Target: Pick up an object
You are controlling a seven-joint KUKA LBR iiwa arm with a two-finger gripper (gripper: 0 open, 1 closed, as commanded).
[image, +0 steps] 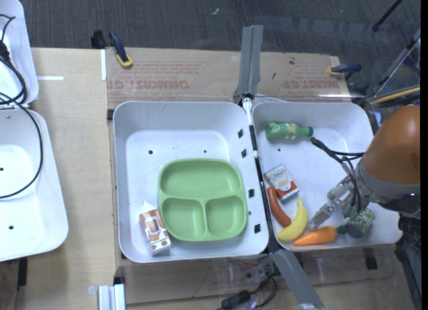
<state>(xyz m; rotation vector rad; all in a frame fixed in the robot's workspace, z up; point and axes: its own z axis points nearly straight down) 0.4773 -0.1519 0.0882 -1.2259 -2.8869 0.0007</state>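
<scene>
Cardboard [200, 75] under bins, mirrored print unreadable; fingers [326, 214] spread open above carrot [315, 236], holding nothing.

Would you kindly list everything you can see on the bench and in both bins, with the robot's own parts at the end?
bins: two, white, side by side on the bench
divided plate: one, light green, middle of the left bin
small carton: one, orange and white, left bin's near left corner, beside the plate
bottle: one, green, lying at the far side of the right bin
juice box: one, white and red, right bin, left part
sausage: one, red-orange, beside the banana
banana: one, yellow, right bin's near edge
carrot: one, orange, near edge
arm: one, grey with orange band, over the right bin
gripper: one, metal, low above the carrot
</scene>
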